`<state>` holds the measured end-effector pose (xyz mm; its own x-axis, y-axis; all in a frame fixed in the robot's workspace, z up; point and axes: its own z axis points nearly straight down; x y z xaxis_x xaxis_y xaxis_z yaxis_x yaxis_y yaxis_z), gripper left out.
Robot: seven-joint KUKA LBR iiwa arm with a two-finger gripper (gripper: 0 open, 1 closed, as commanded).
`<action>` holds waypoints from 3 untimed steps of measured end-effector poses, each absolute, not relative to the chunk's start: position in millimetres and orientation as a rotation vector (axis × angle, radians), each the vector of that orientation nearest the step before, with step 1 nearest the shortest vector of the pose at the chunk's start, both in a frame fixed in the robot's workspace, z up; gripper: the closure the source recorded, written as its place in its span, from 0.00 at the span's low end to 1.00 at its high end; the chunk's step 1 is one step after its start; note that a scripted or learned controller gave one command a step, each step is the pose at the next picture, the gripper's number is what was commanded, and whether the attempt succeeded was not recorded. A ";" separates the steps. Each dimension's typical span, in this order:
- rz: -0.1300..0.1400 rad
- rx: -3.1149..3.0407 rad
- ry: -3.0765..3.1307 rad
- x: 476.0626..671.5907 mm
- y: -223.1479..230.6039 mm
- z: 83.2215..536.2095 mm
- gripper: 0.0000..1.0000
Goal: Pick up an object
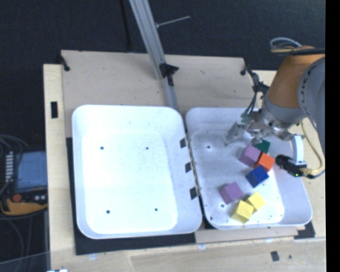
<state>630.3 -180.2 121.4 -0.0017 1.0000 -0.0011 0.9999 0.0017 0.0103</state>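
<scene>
Grey metal two-finger gripper (242, 130) hangs over the far part of the right bin, its fingers spread apart with nothing between them, one tip pointing left toward the bin floor and the other sitting nearer the blocks.

Next in size, the wooden bench (119, 78) carries two shallow white plastic bins side by side. The left bin (79, 152) is the wider one. The right bin (207, 123) holds all the blocks, gathered in its right and near half. The grey arm with its orange band (289, 81) reaches in from the right, above the right bin's far corner.

Among the blocks, a light purple cube (251, 154) lies just beside the gripper, nearest to it. A small dark green block (263, 145) sits partly hidden just behind that cube. An orange cube (266, 161) touches the light purple cube on its right, and a blue cube (257, 176) sits just in front of the orange one. Further toward the near edge lie a darker purple cube (232, 191), then two yellow cubes close together, one (256, 200) slightly behind the other (243, 210).
</scene>
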 end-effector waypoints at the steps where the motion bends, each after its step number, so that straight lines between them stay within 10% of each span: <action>1: 0.009 2.215 2.212 629.1 -181.4 129.1 1.00; 3: 0.003 2.218 2.218 629.2 -191.7 217.0 1.00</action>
<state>629.2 -191.7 217.0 0.0001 1.0000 -0.0020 1.0000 -0.0001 0.0047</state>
